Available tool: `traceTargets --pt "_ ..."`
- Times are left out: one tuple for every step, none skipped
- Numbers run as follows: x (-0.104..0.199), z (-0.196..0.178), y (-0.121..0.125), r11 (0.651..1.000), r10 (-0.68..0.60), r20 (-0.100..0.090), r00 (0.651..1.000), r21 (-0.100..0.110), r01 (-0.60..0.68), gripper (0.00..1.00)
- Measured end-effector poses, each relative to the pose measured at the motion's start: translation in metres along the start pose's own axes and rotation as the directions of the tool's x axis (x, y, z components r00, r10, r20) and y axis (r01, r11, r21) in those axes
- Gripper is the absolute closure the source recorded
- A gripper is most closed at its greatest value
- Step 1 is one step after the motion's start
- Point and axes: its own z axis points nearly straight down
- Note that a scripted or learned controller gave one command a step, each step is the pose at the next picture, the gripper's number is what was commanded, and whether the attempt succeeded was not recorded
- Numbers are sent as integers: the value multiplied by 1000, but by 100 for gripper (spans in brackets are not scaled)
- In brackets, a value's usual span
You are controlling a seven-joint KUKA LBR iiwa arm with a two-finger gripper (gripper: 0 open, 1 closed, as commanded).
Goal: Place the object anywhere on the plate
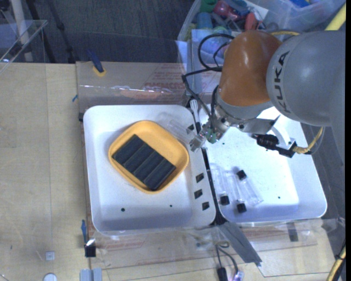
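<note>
Camera view: you're hovering the fingers (202,138) just right of the yellow plate (123,144). The dark ridged object (143,161) is already lying on the plate. Can't tell their state.

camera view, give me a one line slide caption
KUKA arm reaches over two white bins; a dark ridged block lies on the yellow plate in the left bin.

- A robotics lab: grey KUKA arm (299,66) over two white bins (98,164) on a wooden bench (33,164).
- Loose cables (200,77) and a cluttered container (230,13) at upper right.
</note>
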Motion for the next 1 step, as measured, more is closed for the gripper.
traceTargets --pt "0 -2 19 991 -133 5 991 -3 133 100"
